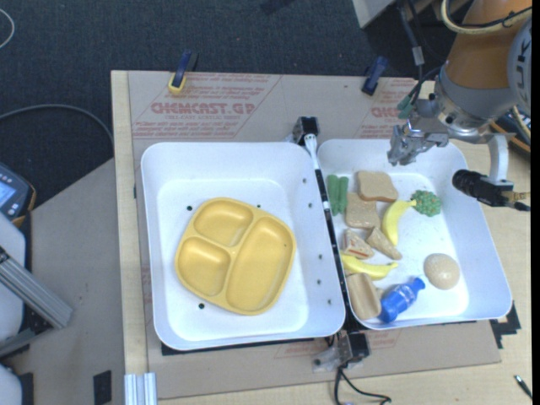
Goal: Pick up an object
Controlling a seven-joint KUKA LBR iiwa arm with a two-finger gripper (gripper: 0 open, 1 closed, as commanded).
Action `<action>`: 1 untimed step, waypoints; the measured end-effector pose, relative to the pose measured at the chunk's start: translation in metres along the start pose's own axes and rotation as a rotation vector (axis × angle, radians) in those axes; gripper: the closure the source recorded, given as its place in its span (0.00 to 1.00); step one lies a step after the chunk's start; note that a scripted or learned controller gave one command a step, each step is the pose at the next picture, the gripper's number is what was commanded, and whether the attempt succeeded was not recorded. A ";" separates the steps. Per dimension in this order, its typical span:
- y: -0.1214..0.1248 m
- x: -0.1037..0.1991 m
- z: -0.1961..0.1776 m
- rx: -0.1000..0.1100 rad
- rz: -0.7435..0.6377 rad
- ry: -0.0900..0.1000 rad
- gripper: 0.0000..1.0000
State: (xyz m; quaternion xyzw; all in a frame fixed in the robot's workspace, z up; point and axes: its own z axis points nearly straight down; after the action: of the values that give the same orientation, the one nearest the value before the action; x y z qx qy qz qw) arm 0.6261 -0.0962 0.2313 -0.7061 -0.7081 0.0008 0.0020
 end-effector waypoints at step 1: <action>-0.035 0.023 0.002 0.001 0.001 0.000 1.00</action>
State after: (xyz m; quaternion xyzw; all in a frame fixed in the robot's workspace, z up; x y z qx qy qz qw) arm 0.5911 -0.0732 0.2299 -0.7066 -0.7076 0.0010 0.0024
